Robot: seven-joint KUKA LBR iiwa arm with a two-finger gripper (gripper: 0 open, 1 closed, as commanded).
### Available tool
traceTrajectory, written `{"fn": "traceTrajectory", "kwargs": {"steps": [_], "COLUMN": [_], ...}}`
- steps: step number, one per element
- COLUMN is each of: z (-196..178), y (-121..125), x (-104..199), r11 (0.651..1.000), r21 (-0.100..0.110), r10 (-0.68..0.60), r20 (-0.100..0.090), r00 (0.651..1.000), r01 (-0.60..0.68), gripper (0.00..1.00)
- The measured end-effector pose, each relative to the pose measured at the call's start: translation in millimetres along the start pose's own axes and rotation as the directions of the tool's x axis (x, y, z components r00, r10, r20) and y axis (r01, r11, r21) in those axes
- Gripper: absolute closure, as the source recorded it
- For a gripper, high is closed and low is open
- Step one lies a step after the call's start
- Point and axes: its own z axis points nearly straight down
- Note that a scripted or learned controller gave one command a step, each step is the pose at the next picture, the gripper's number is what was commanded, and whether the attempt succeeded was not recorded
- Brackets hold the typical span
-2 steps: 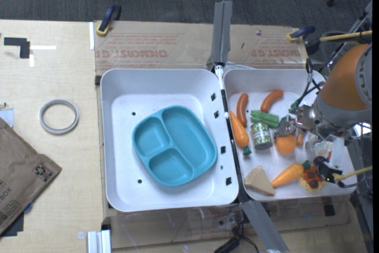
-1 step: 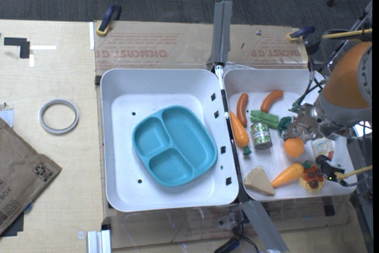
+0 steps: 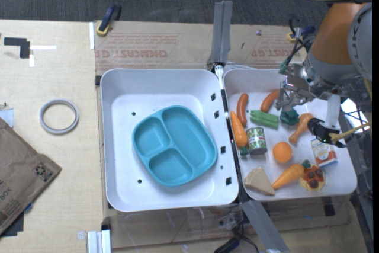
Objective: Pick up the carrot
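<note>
Two white bins side by side; left bin [image 3: 112,127] holds a blue divided tray [image 3: 173,145], right bin [image 3: 349,178] is crowded with toy food. Arm [image 3: 337,32] comes in from the right, gripper [image 3: 288,98] hanging over the back of the right bin, above a dark teal item [image 3: 289,117] and just right of a small orange-red piece [image 3: 269,101]. Fingers are dark and bunched against the clutter — cannot tell how far apart they are, and nothing visibly sits between them. Several carrot-like pieces: one long carrot [image 3: 238,129] lies along the bin's left wall, touching the green-label can [image 3: 256,141]; another carrot [image 3: 286,175] lies near the front, between the bread wedge [image 3: 258,182] and the pizza slice [image 3: 312,178]; a third orange piece [image 3: 300,127] slants just below and right of the gripper. Also a red hot dog [image 3: 242,103] near the back left, a green vegetable [image 3: 264,119] beside it, an orange fruit [image 3: 282,152] mid-bin, a small carton [image 3: 323,154] at right. On the bench left of the bins — a tape ring [image 3: 59,116] and a brown paper bag [image 3: 21,178].
</note>
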Motion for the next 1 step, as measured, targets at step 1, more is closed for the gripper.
{"fn": "traceTrajectory", "kwargs": {"steps": [1], "z": [0.2], "y": [-0.1], "x": [-0.3], "r11": [1.0], "r21": [0.001], "r10": [0.0], "r20": [0.0], "r00": [1.0], "r01": [0.0], "gripper": [0.0]}}
